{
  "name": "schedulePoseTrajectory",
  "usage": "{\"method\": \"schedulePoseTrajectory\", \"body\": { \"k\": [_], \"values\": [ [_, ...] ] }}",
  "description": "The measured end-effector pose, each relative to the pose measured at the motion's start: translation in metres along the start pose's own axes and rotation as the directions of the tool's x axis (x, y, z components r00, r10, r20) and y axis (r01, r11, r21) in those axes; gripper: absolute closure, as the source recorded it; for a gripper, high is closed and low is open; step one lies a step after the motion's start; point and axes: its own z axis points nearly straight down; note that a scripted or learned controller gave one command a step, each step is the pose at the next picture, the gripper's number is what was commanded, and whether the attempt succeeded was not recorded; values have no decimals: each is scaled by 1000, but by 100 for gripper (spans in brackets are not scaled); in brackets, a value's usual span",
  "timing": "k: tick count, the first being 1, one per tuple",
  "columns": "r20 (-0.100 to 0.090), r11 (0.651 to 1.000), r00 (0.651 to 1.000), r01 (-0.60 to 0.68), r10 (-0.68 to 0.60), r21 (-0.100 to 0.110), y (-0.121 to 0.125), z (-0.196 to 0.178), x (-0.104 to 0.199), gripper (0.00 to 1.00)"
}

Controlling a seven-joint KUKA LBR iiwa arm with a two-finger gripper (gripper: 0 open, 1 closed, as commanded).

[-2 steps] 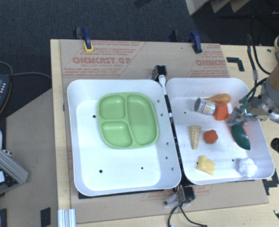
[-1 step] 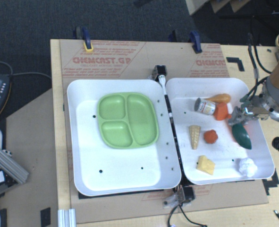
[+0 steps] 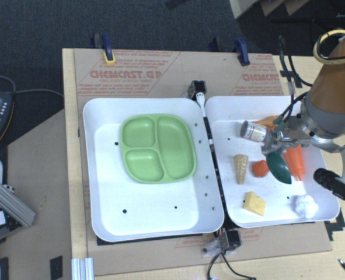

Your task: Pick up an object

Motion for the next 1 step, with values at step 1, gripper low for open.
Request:
{"method": "schedulePoseTrajectory", "body": {
  "k": [1],
  "values": [
    [0, 1000, 1000, -1, 1, 3, 1, 18, 55, 100]
  ]
}}
